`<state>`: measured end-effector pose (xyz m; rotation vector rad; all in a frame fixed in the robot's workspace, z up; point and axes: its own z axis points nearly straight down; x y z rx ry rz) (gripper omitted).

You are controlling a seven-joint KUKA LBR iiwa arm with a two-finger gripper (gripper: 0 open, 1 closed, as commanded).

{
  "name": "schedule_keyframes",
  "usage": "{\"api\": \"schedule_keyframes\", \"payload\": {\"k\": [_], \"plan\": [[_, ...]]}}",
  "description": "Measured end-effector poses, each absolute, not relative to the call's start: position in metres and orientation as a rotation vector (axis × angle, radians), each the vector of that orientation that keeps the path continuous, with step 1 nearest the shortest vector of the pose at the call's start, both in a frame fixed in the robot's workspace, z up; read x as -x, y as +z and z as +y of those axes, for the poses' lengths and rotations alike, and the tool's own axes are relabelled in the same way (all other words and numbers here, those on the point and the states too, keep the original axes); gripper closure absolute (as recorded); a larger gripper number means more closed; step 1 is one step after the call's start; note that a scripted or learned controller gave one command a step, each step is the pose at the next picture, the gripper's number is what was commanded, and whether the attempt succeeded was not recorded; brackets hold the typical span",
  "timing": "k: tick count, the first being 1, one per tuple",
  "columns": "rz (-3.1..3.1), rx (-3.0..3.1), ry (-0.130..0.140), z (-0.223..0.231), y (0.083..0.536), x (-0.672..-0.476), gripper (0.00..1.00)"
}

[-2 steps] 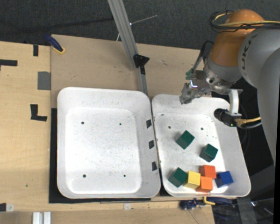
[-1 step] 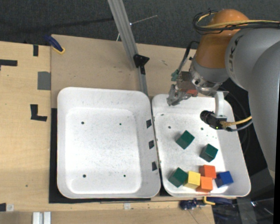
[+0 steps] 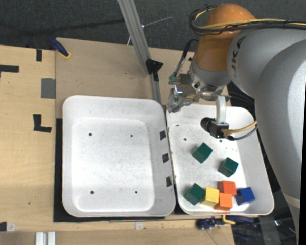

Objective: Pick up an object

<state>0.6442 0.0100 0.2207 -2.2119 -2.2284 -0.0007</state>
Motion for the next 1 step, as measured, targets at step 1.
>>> {"api": "schedule_keyframes", "payload": {"k": [1], "plan": [[-2.230,2.211,-0.002,0.0663,0.2347,-0.6343,1.00]]}}
